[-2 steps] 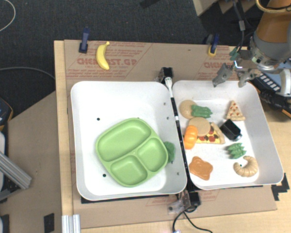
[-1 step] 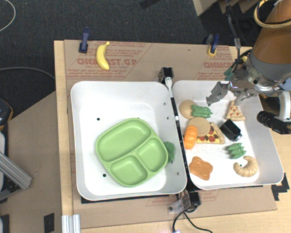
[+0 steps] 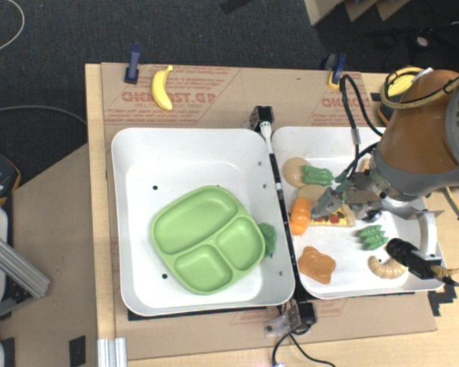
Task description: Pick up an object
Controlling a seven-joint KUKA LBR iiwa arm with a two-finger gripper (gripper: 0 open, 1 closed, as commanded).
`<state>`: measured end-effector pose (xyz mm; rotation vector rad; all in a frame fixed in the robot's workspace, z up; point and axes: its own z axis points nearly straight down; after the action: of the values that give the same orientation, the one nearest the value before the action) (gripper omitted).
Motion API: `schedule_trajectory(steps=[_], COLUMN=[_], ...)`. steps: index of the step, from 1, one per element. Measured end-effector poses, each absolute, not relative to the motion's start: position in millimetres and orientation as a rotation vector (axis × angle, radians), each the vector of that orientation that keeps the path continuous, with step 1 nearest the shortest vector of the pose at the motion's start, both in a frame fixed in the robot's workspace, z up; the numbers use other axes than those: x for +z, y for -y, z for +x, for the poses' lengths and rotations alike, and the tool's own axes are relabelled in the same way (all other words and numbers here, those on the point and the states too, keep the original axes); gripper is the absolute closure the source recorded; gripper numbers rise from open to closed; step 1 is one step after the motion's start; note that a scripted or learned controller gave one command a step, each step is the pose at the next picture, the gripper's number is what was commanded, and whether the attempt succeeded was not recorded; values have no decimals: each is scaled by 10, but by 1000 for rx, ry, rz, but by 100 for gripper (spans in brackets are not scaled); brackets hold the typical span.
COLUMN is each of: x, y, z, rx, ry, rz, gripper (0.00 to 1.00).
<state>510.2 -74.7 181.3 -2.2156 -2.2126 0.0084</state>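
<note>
The right bin point(image 3: 413, 285) holds several toy foods. A beige round piece point(image 3: 293, 171) and a green leafy piece point(image 3: 318, 176) lie at its far left. An orange carrot point(image 3: 299, 217) sits beside a pizza slice point(image 3: 338, 220). An orange lump point(image 3: 316, 264), a green broccoli point(image 3: 372, 238) and a tan croissant shape point(image 3: 387, 267) lie toward the front. My gripper point(image 3: 329, 203) hangs low over the bin's middle, just above the pizza slice and next to the carrot. The wrist hides part of the slice.
The left bin point(image 3: 130, 159) bears a green divided plate point(image 3: 206, 239) with a small green piece point(image 3: 269, 238) at its right edge. A yellow banana point(image 3: 162, 88) lies on the cardboard behind the bins. Blue clamps point(image 3: 132, 65) grip the board's far edge.
</note>
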Motion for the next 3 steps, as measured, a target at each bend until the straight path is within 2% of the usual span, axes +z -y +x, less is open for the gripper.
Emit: schedule_trajectory(steps=[1,2,3], x=[2507,1813,1950], y=[410,724,711], z=[4788,4782,4796], rx=[-7,6,-2], ry=[2228,2214,2221], rz=[-2219,-2221,-2225], gripper=[0,0,100])
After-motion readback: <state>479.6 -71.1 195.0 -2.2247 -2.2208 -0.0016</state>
